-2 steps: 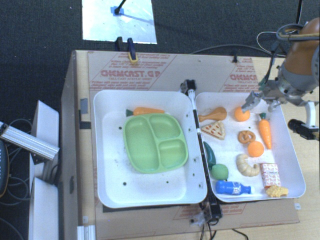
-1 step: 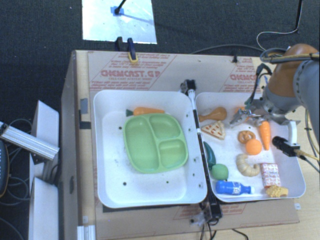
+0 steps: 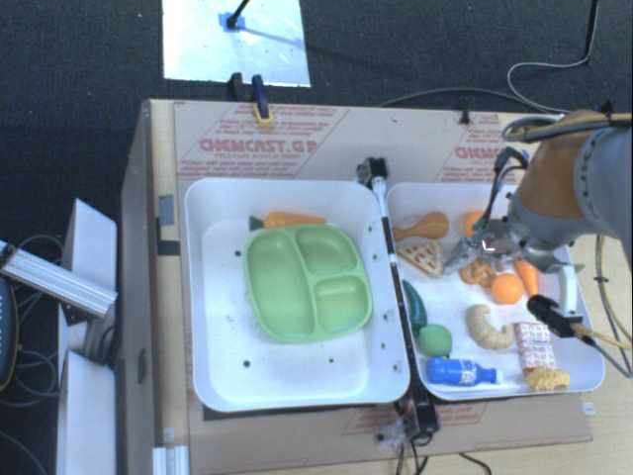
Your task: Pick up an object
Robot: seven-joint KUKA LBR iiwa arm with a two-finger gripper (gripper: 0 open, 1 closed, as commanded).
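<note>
The right bin (image 3: 591, 368) holds several toy foods: a tan drumstick (image 3: 423, 227), a waffle-like wedge (image 3: 420, 256), an orange ball (image 3: 507, 288), a beige croissant (image 3: 488, 327), a green ball (image 3: 434, 340), a blue bottle (image 3: 463, 372) and a red-and-white box (image 3: 534, 344). My gripper (image 3: 467, 255) is low in this bin's upper middle. It sits just right of the wedge and right above a small orange-brown piece (image 3: 477, 273). The grey arm (image 3: 554, 191) covers the bin's upper right corner.
In the left bin (image 3: 198, 295) lie a green divided plate (image 3: 307, 282) and an orange carrot (image 3: 287, 220) behind it. A black divider (image 3: 391, 265) runs between the bins. A dark green piece (image 3: 412, 303) lies against it. Cables trail off the bench's right side.
</note>
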